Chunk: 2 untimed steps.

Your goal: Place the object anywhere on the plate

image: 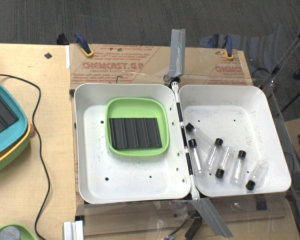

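Where print is legible: "CHEMCAST" is read on cardboard [115,63].
Left bin [90,174]: green plate [137,109] is held.
Right bin [262,114]: capped vials [217,156] are scattered.
Jaws: cannot be told.

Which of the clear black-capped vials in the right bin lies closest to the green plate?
The clear black-capped vial lying along the right bin's left wall; the others lie farther right.

A teal tray [5,116] sits far left, a black cable [40,149] trailing beside it (cardboard [120,64] lies behind the bins).
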Motion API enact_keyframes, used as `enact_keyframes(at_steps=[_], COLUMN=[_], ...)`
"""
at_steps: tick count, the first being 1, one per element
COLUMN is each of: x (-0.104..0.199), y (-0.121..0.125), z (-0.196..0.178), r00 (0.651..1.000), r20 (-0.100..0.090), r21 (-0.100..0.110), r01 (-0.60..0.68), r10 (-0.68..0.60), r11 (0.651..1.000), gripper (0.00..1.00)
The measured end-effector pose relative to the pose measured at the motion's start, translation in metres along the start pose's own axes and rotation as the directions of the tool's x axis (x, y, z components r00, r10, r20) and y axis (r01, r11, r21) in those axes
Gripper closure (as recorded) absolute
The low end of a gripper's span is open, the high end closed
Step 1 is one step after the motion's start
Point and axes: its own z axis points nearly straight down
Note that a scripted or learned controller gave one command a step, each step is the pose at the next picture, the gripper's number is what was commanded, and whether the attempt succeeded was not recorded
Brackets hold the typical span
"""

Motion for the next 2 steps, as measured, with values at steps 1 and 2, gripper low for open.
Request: enact_keyframes(at_steps=[1, 2], x=[0.003, -0.029], y=[0.001, -0.006], z=[0.141, 0.220], r00=[1.000, 1.000], r20=[0.000, 0.001], r21=[0.001, 0.002], r01=[-0.006, -0.006], r10=[0.006, 0.006], r11=[1.000, 1.000], gripper=[0.00, 0.00])
